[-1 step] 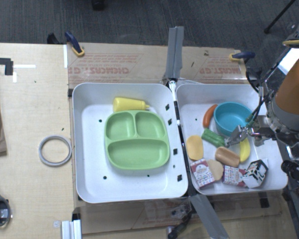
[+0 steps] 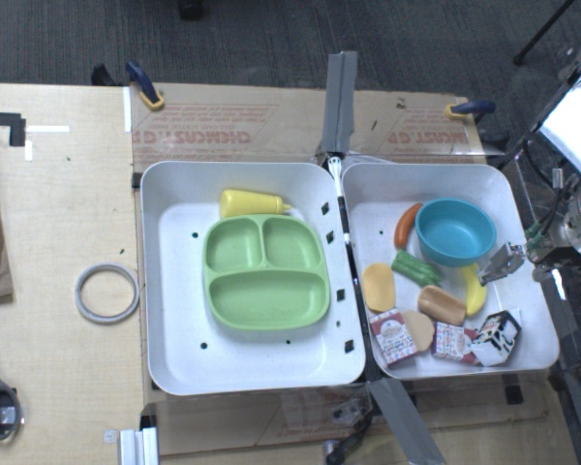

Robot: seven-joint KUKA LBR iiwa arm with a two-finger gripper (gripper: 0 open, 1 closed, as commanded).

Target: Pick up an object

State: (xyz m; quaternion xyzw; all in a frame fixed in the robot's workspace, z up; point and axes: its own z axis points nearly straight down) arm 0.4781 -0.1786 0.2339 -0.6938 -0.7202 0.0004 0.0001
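Jaws' state I cannot tell; gripper [image 2: 504, 261] hovers at right bin [image 2: 535, 223], lower-right, nothing lifted yet.

Two smooth white plastic bins [image 2: 165, 289] on a matt wooden worktop [image 2: 58, 221]; glossy green plastic plate [image 2: 266, 271], shiny blue plastic bowl [image 2: 455, 231], printed paper cartons [image 2: 395, 337].

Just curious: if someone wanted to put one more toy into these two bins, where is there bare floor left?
The left bin has bare floor around the green plate, widest along its left side and near edge. The right bin is crowded toward its near end; its bare patch is the far left corner, beside the blue bowl.
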